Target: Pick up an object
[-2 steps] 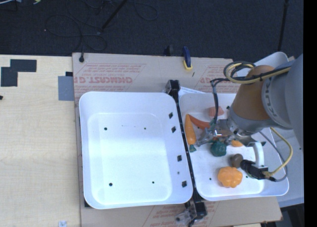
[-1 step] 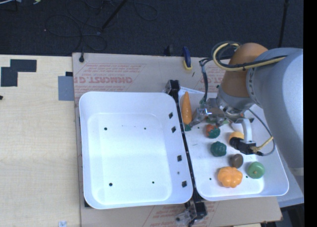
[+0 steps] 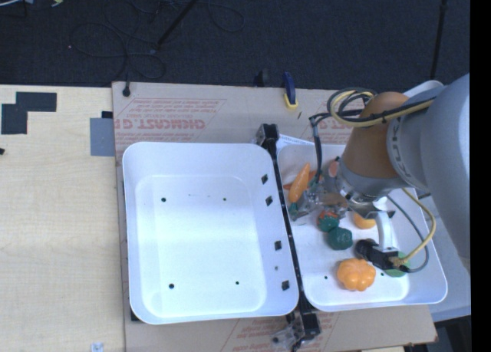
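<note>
My gripper [image 3: 309, 203] is low in the right bin [image 3: 418, 285], near its left wall. An orange carrot-shaped piece [image 3: 299, 182] lies just above and left of it, close to touching. Two dark green pieces [image 3: 329, 222] [image 3: 340, 238] sit immediately to the gripper's right. A rounded orange piece [image 3: 356, 274] rests toward the bin's front. Another orange piece [image 3: 364, 222] peeks out from under the wrist, and a small reddish piece [image 3: 334, 166] shows at the wrist's far side. The arm's bulk hides the right bin's back right part.
The left white bin [image 3: 199, 228] stands beside the right one, with a row of black clips [image 3: 278, 212] along their shared edge. Both bins rest on a cardboard sheet [image 3: 184, 116] on the wooden bench. Cables lie on the dark floor behind.
</note>
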Controlling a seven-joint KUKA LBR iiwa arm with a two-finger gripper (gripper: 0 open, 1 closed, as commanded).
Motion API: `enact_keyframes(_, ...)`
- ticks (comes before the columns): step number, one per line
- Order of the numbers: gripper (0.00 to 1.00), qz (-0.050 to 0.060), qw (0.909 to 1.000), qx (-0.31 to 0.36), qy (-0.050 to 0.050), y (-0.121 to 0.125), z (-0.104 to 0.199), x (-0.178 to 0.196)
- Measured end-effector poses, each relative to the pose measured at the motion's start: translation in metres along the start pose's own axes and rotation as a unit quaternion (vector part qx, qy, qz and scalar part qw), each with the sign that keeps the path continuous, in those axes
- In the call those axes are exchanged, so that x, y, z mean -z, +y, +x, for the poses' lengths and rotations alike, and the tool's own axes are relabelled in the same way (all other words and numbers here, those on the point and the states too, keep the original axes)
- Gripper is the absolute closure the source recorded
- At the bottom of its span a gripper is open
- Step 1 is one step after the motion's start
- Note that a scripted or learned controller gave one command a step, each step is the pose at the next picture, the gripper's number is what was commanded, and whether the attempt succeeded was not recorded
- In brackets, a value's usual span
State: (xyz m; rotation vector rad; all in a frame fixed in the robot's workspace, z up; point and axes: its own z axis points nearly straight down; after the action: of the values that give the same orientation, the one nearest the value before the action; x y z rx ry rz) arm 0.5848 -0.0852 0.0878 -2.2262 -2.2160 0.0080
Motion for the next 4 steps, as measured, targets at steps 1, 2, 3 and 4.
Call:
enact_keyframes(1,0.0,0.007,1.0,0.002,-0.001,0.035,-0.006,-0.002)
enact_keyframes(2,0.0,0.0,1.0,0.002,0.002,0.059,-0.027,0.0)
enact_keyframes(3,0.0,0.0,1.0,0.002,0.002,0.058,-0.041,-0.001)
enact_keyframes(4,0.0,0.0,1.0,0.002,0.001,0.059,-0.06,0.0)
